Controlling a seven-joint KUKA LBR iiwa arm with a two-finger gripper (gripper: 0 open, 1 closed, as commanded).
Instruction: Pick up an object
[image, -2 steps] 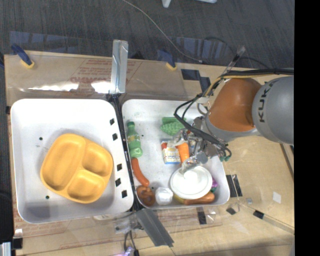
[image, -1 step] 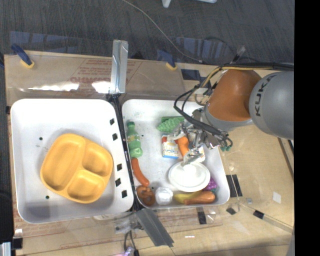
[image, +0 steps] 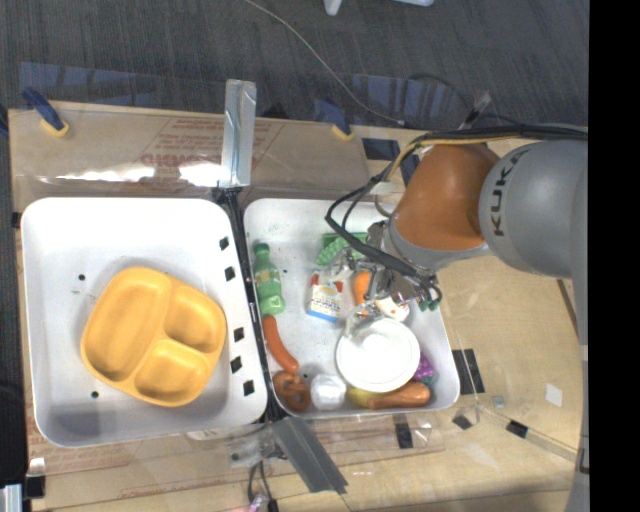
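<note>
The right bin (image: 292, 222) holds several toy foods: a green bottle (image: 267, 281), a small white and blue carton (image: 325, 298), a green item (image: 334, 248), a white bowl (image: 378, 355), an orange sausage (image: 279, 345), a brown item (image: 291, 391), a white cup (image: 327, 391) and an orange piece (image: 402, 396). My gripper (image: 368, 290) hangs low over the bin's upper middle, just right of the carton, with something orange close by it. The grey arm and its orange band (image: 445, 200) cover the bin's upper right corner.
In the left bin (image: 60, 230) lies a yellow divided tray (image: 153, 334). A metal clamp (image: 238, 135) stands at the back where the two bins meet. Black cables (image: 350, 205) loop off the wrist above the right bin.
</note>
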